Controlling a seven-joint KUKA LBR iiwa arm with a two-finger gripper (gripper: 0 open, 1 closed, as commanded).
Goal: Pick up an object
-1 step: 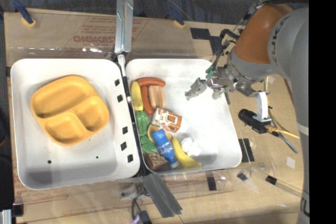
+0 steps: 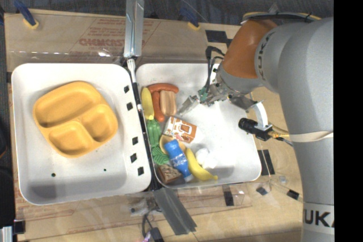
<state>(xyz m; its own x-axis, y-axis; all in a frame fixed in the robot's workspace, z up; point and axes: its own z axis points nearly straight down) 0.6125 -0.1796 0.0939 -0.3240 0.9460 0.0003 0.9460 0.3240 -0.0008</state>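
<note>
1. Camera view, arm: grey with an orange band above the wrist, reaching in from 3 o'clock over the right shallow white plastic bin (image 2: 241,170); two-finger metal gripper (image 2: 191,101) low over that bin's upper middle, pointing toward 9 o'clock.
2. Gripper state: cannot tell whether spread or closed; nothing seen between the tips.
3. Nearest object: toy hot dog, red sausage in a tan bun (image 2: 165,98), just beside the gripper at its 9 o'clock, lying against the bin's left wall near the top.
4. At the gripper's 7 o'clock, near: small orange-and-white printed carton (image 2: 181,130), tilted.
5. Farther toward 6 o'clock: blue plastic bottle with a white cap (image 2: 177,157), resting on a yellow plastic banana (image 2: 199,167) at the bin's lower edge.
6. Along the left wall: slim yellow piece (image 2: 147,102) beside the hot dog, green plastic piece (image 2: 153,134) below it.
7. Left shallow white plastic bin (image 2: 68,187): well apart at 9 o'clock, holding a yellow three-compartment plastic tray (image 2: 75,117).
</note>
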